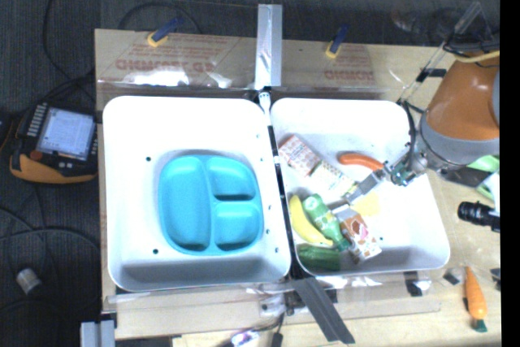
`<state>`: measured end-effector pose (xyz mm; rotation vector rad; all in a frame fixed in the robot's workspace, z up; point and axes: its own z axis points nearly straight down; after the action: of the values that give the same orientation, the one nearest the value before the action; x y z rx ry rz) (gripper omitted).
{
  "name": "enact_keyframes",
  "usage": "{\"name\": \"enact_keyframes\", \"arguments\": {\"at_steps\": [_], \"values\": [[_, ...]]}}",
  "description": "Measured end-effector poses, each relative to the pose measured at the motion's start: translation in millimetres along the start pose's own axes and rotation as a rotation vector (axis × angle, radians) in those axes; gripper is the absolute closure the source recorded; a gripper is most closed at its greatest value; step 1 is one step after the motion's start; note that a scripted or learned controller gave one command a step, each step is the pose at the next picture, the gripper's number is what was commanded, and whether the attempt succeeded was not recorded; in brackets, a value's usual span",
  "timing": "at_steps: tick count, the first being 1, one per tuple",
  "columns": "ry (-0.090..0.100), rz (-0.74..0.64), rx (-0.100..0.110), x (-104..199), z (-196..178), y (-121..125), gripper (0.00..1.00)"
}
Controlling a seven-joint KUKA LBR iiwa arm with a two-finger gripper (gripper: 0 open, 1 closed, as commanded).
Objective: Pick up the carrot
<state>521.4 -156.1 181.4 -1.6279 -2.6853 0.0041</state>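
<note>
In the right bin (422,232), near its back-right part: carrot (358,161), orange, lying roughly crosswise on the white floor. Hand (363,187) just in front of carrot, slanting down-left from the grey wrist with orange band (461,101) at right. Cannot tell how far open; nothing visibly between the fingers; contact with carrot not resolvable.

Same bin, front-left cluster: banana (302,221), green bottle (324,217) lying across it, dark green vegetable (321,258) at the front wall, small printed carton (360,236) beside them. Patterned packet (297,154) near the divider, well left of carrot.

Left bin (122,175): blue three-compartment tray (210,203) at centre.

On tabletop, front-right corner, outside the bins: second orange carrot-like item (474,295). Off the tabletop to the left: handheld device with lit screen (62,136).
</note>
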Motion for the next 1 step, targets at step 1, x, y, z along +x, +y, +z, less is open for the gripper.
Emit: {"name": "enact_keyframes", "arguments": {"at_steps": [1], "values": [[-0.001,0.005,-0.002,-35.9,-35.0,2.1,0.0]]}}
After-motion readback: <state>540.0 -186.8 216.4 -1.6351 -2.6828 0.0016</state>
